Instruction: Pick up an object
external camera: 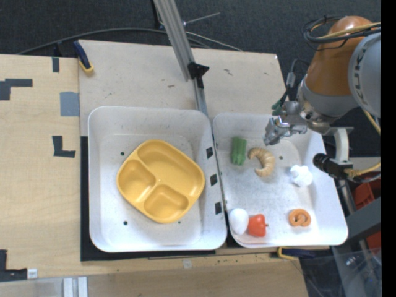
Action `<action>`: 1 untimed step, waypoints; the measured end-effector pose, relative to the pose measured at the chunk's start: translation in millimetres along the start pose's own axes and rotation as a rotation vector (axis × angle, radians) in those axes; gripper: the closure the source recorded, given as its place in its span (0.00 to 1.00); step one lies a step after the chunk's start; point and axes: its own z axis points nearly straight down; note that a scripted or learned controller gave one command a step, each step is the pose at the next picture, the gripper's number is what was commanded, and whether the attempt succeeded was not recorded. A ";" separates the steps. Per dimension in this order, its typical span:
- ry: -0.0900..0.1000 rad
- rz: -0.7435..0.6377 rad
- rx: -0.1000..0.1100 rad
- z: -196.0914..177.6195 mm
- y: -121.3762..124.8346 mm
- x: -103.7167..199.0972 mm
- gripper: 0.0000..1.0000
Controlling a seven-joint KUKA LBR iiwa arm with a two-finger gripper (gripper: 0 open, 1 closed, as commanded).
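Setting: robotics lab test cell. Evidence: plywood bench (37,166) bearing tape marks, left of two white bins (99,184); metal camera pole (176,33) rising behind them; loose cables (93,37) on dark carpet beyond; industrial arm (337,67) at their right.

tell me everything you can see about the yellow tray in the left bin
The yellow tray looks like smooth plastic, a rounded square with three moulded compartments: one large, two smaller. It lies flat, turned at an angle, near the middle of the left bin. Its compartments hold nothing, and nothing but the bin floor touches it.
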 end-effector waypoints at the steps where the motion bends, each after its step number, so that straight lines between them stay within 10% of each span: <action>1: 0.001 0.000 0.002 -20.0 0.7 0.4 1.00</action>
